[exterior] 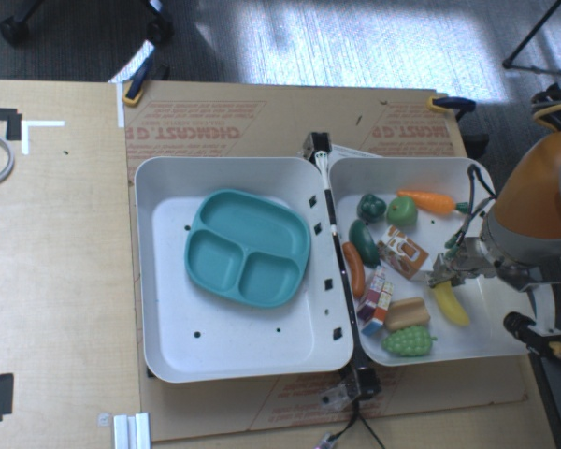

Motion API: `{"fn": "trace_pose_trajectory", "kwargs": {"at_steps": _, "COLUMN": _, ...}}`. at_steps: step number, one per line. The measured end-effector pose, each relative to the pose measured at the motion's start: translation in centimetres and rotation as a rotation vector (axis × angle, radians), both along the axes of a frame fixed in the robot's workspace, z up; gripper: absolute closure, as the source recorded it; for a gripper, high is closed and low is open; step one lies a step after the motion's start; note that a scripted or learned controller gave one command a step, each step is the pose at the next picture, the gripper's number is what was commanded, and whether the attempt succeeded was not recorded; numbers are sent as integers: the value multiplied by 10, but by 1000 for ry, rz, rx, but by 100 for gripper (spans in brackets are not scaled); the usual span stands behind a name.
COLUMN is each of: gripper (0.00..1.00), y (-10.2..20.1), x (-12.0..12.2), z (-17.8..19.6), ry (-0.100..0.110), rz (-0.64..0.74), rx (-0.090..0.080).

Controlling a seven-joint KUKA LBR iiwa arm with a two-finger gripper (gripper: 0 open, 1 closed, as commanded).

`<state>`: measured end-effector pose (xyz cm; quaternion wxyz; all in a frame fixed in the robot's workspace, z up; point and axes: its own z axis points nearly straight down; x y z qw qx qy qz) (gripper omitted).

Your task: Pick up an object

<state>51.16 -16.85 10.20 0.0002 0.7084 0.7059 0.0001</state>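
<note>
Gripper [446,271] is hovering in right bin [477,349], just above banana [451,304]; can't tell its state. Risk: toys are lying crowded, w/ carton [404,253] close by, so descent may be nudging neighbours, missing the grasp.

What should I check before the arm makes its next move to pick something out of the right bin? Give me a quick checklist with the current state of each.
1. Gripper over the right bin: ok, it sits low beside the banana.
2. Finger state: cannot tell, too small and blurred.
3. Anything held: cannot tell, nothing visibly between the fingers.
4. Target free of neighbours: not ok, the banana lies close to the small carton and the bread roll.
5. Toys inside the bin: ok, carrot, green grapes and the rest lie within the walls.
6. Left bin: ok, it holds the teal tray, apart from the arm.
</note>
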Motion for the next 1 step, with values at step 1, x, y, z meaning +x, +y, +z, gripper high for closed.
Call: {"fn": "trace_pose_trajectory", "kwargs": {"at_steps": 1, "gripper": 100, "y": 52, "x": -22, "z": 115, "ry": 0, "rz": 4, "rx": -1}}
